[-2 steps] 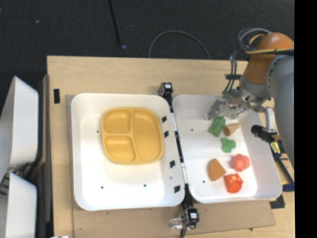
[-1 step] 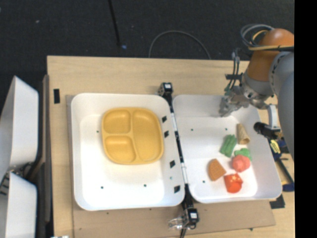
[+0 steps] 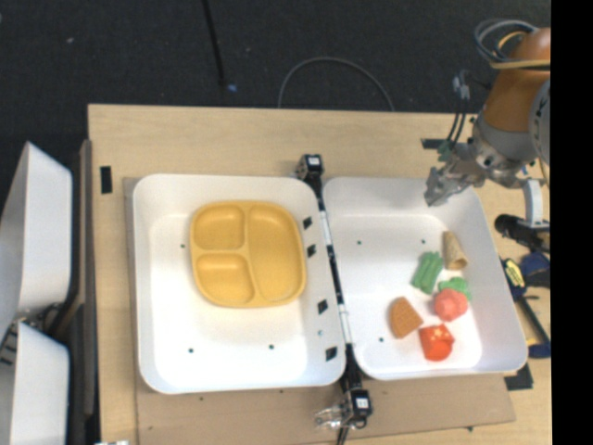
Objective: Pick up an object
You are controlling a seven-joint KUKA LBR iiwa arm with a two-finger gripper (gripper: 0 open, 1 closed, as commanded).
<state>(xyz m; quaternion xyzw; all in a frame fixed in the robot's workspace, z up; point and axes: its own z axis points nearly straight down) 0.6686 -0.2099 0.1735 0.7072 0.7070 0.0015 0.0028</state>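
Camera view: pick not started, nothing lifted. Grey two-finger gripper hangs over the far right corner of the right shallow white bin, carrying nothing; whether it is parted or closed, cannot tell. Candidate toys, green plastic piece, orange wedge, red tomato-like piece, lie well apart, nearer the front.

A pale wooden table stands on a dark floor. A thin cable loops on the floor behind it. White boxes sit at left.
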